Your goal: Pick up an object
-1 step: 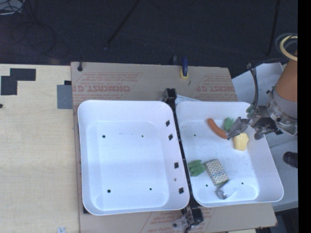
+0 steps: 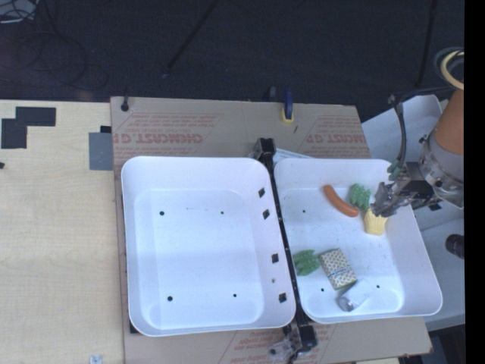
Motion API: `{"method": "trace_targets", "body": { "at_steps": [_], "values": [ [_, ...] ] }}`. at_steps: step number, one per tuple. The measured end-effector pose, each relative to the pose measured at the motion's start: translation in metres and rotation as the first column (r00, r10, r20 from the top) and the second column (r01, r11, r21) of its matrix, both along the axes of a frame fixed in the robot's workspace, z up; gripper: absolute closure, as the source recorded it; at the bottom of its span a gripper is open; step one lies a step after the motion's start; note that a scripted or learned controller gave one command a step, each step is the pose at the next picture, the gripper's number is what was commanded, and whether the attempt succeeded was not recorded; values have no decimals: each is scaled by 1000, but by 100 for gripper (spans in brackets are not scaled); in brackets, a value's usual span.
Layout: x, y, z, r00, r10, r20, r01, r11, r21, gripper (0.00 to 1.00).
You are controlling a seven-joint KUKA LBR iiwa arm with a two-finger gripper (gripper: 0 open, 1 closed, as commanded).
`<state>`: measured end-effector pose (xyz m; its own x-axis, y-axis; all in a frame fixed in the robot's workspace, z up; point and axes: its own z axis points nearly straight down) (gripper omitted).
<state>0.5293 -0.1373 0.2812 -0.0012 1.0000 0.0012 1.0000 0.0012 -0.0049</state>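
Camera view, from above and at a slant, takes in two shallow white bins on the bench: the left bin (image 2: 197,241) bare, the right bin (image 2: 409,279) scattered with small things. From where I stand the arm (image 2: 455,139) comes in from the right and its gripper (image 2: 386,203) hangs low over the far right side of that bin, right at a small yellow block (image 2: 374,223). I cannot tell how far apart the fingers are, or whether anything sits between them; they read as a dark tangle against the white. The yellow block lies just below the tips, close to the bin's right wall, pale and stubby, a shape that looks easy to pinch across its short sides. Just beside it to the left is a green toy (image 2: 359,196), and touching or nearly touching that, an orange sausage-shaped piece (image 2: 340,201). Nearer the front lie another green lump (image 2: 306,262), a patterned packet (image 2: 336,268) and a small grey object (image 2: 347,302). To do this well, I'd judge the gripper should settle squarely over the block, clear of the green toy, and close before lifting straight up, away from the wall.
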Motion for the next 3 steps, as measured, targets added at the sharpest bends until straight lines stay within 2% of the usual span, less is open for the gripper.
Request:
{"method": "trace_targets", "body": {
  "at_steps": [1,3],
  "values": [
    [-4,66,-48,1000,0,-1,0,1000,1,100],
    [-3,64,-28,1000,-4,-1,4,1000,0,100]
  ]
}}
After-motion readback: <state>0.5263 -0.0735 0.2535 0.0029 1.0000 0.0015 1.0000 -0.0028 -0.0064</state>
